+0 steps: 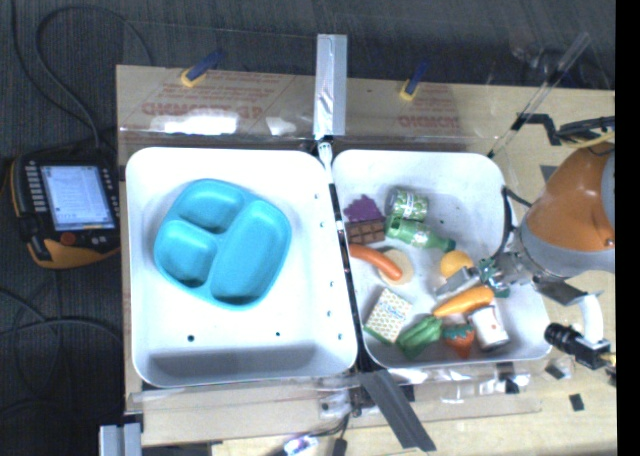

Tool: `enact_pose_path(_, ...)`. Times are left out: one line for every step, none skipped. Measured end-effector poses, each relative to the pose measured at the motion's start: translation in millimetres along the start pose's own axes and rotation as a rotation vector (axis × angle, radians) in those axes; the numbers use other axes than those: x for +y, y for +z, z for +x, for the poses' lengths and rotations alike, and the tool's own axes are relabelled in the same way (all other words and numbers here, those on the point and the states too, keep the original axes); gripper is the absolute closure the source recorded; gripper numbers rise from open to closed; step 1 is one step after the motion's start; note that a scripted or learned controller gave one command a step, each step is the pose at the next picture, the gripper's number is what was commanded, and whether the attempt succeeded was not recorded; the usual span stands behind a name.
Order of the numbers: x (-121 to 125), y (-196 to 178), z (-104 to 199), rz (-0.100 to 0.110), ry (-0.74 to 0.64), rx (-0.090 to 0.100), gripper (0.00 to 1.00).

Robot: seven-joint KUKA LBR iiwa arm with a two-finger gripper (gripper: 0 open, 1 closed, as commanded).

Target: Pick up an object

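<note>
The right white bin (pixel 492 176) holds several toy foods. Among them are a green can (pixel 407 205), a green bottle (pixel 420 236), a purple piece (pixel 362 209) and a yellow fruit (pixel 455 264). An orange carrot (pixel 463 301), a green pepper (pixel 420 332) and a small white bottle (pixel 490 326) lie there too. My gripper (pixel 489 277) is low in this bin near its right wall. It hangs just above the carrot's right end and beside the yellow fruit. The wrist hides its tips.
The left white bin (pixel 180 359) holds a blue divided plate (pixel 222 240). A red-orange sausage shape (pixel 375 260) and a patterned packet (pixel 388 316) lie in the right bin's left half. The orange-banded arm (pixel 580 209) overhangs that bin's right rim. A handheld pendant (pixel 65 206) sits off the bench at left.
</note>
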State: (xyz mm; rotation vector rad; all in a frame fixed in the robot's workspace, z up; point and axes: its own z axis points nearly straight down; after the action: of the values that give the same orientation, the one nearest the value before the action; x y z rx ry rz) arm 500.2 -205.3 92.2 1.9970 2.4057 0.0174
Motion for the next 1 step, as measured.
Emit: enact_pose_path(88.6,3.7,-19.8,0.003,-0.154,0.0,0.0)
